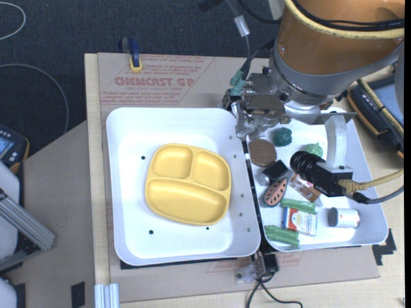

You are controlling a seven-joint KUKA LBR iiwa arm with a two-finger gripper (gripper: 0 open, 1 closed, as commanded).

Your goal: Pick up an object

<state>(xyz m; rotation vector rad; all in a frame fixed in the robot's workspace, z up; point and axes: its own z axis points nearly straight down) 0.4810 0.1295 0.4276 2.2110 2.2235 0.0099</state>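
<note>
Arm: the orange band [347, 18] looms closest to the lens, at the far right, over the right bin [359, 239].
Gripper: the gripper [249, 128] hangs low over the far left corner of the right bin, close to the wall shared with the left bin [128, 172].
Gripper state: I cannot tell whether it is spread or pressed together, and nothing shows as pinched in it.
Progress: judging by this, no object is lifted yet, so the grasp and the lift are both still to do.
Likeliest object: the brown disc [262, 151] lies flat on the bin floor just beside the gripper, on its near right.
Other candidates: the teal lump [281, 135] sits to the gripper's right. The black block [275, 170] and the spotted oval [276, 191] lie nearer, past the disc.
Near end of the right bin: two green sticks [282, 235], a small printed box [300, 221] and a white cylinder [343, 217], all well apart from the gripper.
Left bin: holds the yellow divided tray [188, 183], to the gripper's near left.
Judgement: the disc lies flat and thin, so gripping its edge may be hard.
</note>
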